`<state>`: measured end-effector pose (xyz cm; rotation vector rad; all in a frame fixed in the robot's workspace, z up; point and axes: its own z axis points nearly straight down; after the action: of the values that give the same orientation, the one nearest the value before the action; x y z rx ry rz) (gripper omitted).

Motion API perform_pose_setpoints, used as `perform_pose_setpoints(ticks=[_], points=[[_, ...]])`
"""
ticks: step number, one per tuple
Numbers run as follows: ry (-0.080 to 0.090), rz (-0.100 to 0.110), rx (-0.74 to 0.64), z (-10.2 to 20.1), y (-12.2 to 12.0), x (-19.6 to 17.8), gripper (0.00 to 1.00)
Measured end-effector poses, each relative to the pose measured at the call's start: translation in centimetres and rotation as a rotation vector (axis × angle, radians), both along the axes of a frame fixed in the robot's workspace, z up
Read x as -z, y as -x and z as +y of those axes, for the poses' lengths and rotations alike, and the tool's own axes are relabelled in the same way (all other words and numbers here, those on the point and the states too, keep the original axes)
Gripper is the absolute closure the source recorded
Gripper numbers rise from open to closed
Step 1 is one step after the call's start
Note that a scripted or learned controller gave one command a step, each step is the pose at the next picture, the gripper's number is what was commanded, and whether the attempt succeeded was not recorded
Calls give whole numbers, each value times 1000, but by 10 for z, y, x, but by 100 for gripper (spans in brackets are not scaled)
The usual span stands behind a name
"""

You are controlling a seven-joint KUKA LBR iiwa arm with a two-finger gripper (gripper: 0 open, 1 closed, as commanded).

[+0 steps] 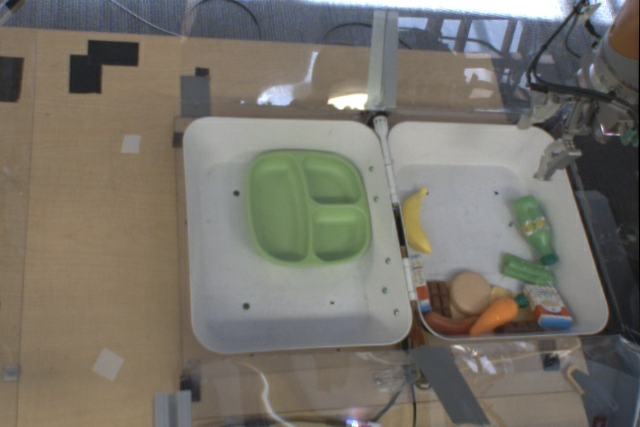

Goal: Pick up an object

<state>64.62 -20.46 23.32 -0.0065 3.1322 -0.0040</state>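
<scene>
Against the right bin's point(470, 140) left wall lies a toy banana point(415, 220), long axis near-to-far, curved tip pointing far. Gripper point(560, 155) hovers at the far-right corner, holding nothing.

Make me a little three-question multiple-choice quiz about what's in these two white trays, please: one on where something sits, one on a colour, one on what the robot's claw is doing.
1. Where does the green divided plate lie?
A. In the left bin
B. In the right bin
C. On the wooden bench

2. What colour is the banana?
A. Red
B. Yellow
C. Blue

3. What is between the fingers of the gripper?
A. The banana
B. The green bottle
C. Nothing

Answers:
1. A, the plate rests on the floor of the left bin.
2. B, it is yellow, lying by the left wall of the right bin.
3. C, the gripper hangs over the right bin's far right corner, apart from the green bottle.
</scene>
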Motion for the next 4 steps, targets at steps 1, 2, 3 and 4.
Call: perform_pose_setpoints(ticks=[1,2,3,4], points=[[-1,-8,230,-1,-12,132,0],[-4,-2,327,0,20,145,0],[-1,-18,318,1,15,129,100],[-6,-18,429,35,-18,6,100]])
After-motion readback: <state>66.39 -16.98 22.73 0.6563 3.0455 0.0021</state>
